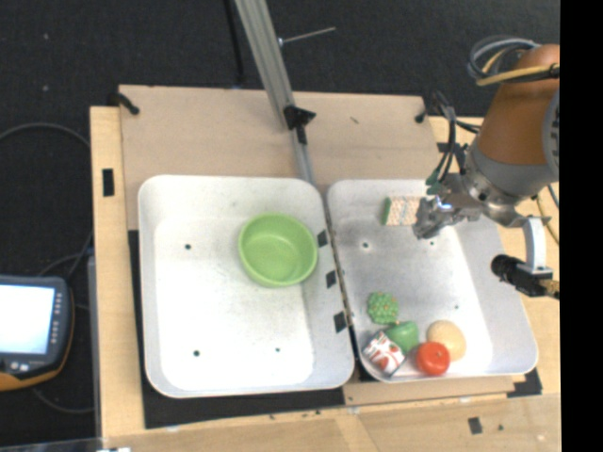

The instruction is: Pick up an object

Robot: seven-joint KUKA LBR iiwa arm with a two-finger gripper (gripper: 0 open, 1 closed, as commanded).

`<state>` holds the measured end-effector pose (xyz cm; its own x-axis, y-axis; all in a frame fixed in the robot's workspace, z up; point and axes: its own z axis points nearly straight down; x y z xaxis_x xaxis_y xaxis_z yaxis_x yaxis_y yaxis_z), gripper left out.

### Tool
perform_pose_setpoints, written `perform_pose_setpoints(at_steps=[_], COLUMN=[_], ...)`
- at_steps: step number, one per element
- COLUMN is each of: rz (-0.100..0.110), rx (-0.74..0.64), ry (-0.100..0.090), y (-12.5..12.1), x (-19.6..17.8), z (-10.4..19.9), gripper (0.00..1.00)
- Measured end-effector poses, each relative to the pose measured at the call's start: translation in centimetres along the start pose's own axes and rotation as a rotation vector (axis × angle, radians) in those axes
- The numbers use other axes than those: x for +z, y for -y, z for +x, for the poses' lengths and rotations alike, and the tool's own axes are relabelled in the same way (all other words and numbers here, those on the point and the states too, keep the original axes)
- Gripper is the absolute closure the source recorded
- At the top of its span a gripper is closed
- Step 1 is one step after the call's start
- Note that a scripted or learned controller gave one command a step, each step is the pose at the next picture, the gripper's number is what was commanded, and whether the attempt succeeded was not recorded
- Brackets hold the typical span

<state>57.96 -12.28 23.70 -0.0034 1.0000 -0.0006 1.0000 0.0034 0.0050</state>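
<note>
My gripper (431,222) hangs over the back of the right bin (471,281), close to its far edge. Just left of it lies a small pale packet with a green end (401,212), beside the gripper rather than in it. At the bin's front left corner sits a cluster: a green knobbly toy (382,306), a green pepper-like piece (404,333), a red and white can (382,354), a red tomato (433,358) and a pale yellow ball (448,337). A green bowl (276,249) stands in the left bin (188,347).
A slanted metal pole (273,73) rises from the back between the bins. A tablet (28,323) lies off the bench at the left. The wooden bench edge (236,102) runs behind both bins.
</note>
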Motion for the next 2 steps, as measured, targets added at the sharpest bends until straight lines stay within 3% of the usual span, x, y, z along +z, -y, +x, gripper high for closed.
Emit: perform_pose_setpoints(at_steps=[2], rz=[0.005], rx=[-0.003], ry=[-0.002], y=[0.5], x=[1.3], z=[9.8], gripper=[1.0])
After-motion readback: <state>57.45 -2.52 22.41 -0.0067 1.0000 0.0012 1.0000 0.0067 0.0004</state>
